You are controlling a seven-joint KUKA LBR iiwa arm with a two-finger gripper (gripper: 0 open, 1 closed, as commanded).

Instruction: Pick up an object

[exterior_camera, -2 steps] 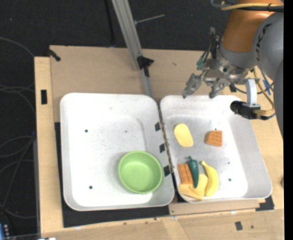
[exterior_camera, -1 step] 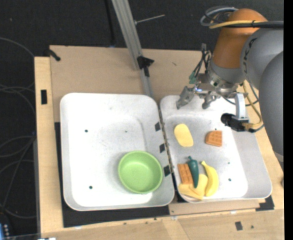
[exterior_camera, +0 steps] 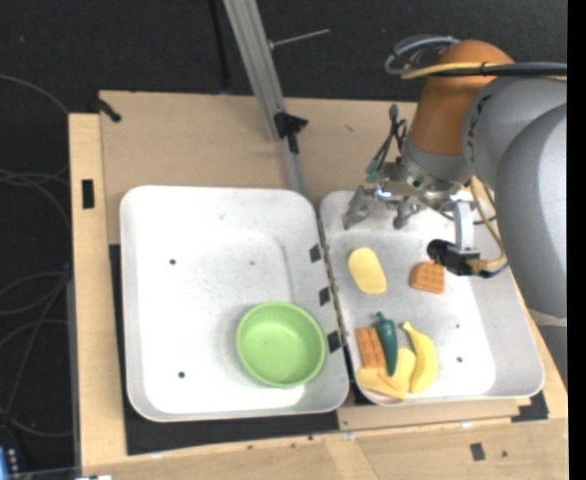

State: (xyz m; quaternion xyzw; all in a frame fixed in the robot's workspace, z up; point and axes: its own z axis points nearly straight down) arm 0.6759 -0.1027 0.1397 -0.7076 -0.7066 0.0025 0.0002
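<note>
Two smooth white bins [exterior_camera: 173, 228]; round green bowl [exterior_camera: 280, 343].

A pale tan wooden bench top [exterior_camera: 203, 143] fills the middle of the view and serves as the landmark. Around it, on its far and left sides, lies a dark, nearly black floor [exterior_camera: 33, 38]. Thin black cables [exterior_camera: 13, 268] loop over that floor to the left of the bench. A slanted grey metal pole [exterior_camera: 253, 53] rises from the bench's far edge. Light is even, with soft shadows.
</note>
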